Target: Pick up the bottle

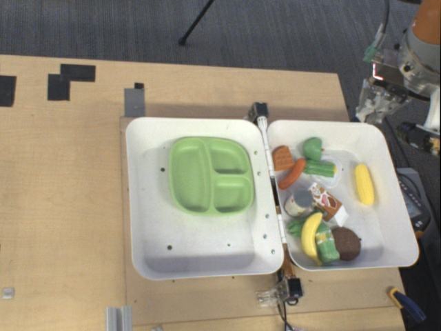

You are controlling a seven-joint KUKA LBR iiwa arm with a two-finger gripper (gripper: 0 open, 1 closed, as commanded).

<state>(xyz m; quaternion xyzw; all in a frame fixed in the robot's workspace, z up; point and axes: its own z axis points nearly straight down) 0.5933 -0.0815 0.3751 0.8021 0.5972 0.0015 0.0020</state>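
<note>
A green bottle-like object point(321, 169) lies on its side in the right bin point(386, 143), near the bin's far middle, with a round green piece point(312, 145) just behind it. My gripper point(374, 107) hangs beyond the right bin's far right corner, outside the rim and well apart from the bottle. The orange band of the arm point(427, 21) shows at the top right. Nothing is seen between the fingers.
The right bin also holds a red sausage point(291, 173), a brown biscuit point(282, 157), a yellow corn cob point(364, 185), a grey can point(300, 203), a small box point(326, 203), a banana point(311, 234) and a brown ball point(347, 243). The left bin point(148, 254) holds a green divided plate point(210, 175).
</note>
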